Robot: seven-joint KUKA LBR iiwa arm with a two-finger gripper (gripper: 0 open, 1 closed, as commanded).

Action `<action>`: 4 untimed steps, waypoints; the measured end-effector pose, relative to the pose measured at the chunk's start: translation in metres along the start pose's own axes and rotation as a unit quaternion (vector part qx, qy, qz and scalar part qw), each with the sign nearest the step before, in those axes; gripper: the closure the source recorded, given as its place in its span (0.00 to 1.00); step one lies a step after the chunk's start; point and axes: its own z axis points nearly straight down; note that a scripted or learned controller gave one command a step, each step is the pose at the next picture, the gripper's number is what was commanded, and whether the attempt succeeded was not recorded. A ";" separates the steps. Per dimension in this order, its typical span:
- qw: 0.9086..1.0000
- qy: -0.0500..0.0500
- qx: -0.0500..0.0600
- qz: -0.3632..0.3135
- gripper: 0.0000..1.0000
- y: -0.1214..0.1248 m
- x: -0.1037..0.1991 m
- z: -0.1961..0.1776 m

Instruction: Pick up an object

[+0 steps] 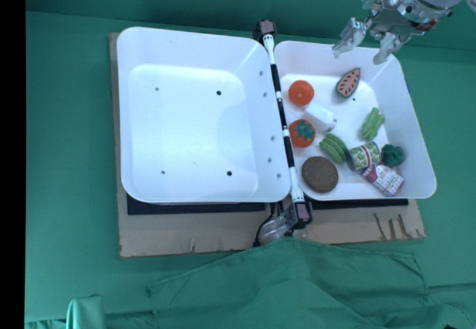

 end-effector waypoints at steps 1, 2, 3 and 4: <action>1.000 0.000 0.000 0.000 0.00 0.000 0.000 0.000; 1.000 -0.001 0.001 0.001 0.00 0.006 -0.006 0.057; 1.000 -0.001 0.000 0.000 0.00 0.002 -0.006 0.097; 1.000 -0.001 0.001 0.000 0.00 0.008 -0.014 0.142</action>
